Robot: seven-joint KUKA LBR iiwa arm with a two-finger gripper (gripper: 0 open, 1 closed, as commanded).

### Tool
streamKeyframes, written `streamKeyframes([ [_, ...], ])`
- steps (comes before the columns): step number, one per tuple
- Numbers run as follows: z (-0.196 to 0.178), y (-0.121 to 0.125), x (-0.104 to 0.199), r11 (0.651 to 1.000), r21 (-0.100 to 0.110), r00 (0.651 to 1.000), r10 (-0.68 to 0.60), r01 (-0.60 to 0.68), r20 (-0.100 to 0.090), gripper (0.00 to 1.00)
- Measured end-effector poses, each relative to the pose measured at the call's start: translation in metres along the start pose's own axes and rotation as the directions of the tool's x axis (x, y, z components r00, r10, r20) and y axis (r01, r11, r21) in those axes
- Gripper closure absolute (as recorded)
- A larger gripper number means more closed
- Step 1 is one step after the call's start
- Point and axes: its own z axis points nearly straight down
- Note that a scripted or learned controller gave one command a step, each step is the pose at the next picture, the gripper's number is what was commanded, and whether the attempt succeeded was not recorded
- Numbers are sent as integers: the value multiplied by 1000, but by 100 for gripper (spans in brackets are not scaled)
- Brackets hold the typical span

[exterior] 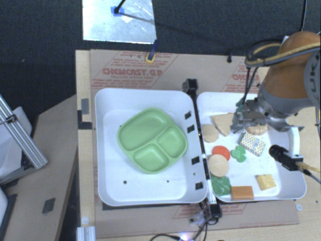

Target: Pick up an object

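The right bin [296, 185] holds several toy foods: a tan wedge [221, 121], a pale round piece [209, 133], a red tomato [220, 151], a tan bun [218, 165], a small green piece [238, 154], a patterned box [253, 144], a biscuit [258, 130], a yellow cheese block [266, 181], an orange block [242, 192] and a green leafy piece [221, 185]. My gripper [241, 122] hangs low over the back of this bin, between the tan wedge and the biscuit. The wrist hides what is directly under it.
The left bin [108, 185] carries a green divided plate [153, 140]. A black divider with clips [196, 134] separates the bins. A black fitting on a cable [283, 157] sticks out from the arm over the right bin's right side. A foil sheet [118, 14] lies behind the bench.
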Motion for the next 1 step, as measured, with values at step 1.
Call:
streamKeyframes([
  [1,14,11,-6,1000,1,1000,4,-4,1,100],
])
